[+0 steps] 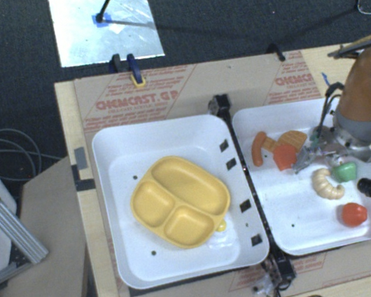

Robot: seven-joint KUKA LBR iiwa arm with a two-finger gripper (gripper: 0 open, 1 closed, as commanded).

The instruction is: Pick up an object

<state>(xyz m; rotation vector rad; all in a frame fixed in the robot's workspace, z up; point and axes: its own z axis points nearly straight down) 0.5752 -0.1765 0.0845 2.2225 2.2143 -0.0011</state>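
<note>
Holds, in the left bin [118,191], one yellow divided plate [180,200], flat and well apart from any of the action. Crosses the black-clipped divider [243,184] into the right bin [294,242], where the pickable things crowd together: an orange curved piece [261,145], a tan bread-like piece [293,139] just beside it, and a red block [285,156] touching or nearly touching both. Sits low over the bin floor, the gripper [303,161], right up against the red block's near side (open or closed cannot be told at this slant, and nothing can be seen held). Looks like the red block as the likeliest target, though that is only a judgement. Risks pushing the block leftward into the orange piece instead of catching it, or pinching two pieces at once, given how tightly that cluster packs. Leaves, further right, a cream croissant-shaped piece [327,184] and a green piece [346,171] under the wrist, where the arm [368,94] could nudge them on lifting. Ends with a red tomato-like ball [353,214] near the front wall, standing apart from the other pieces.
</note>
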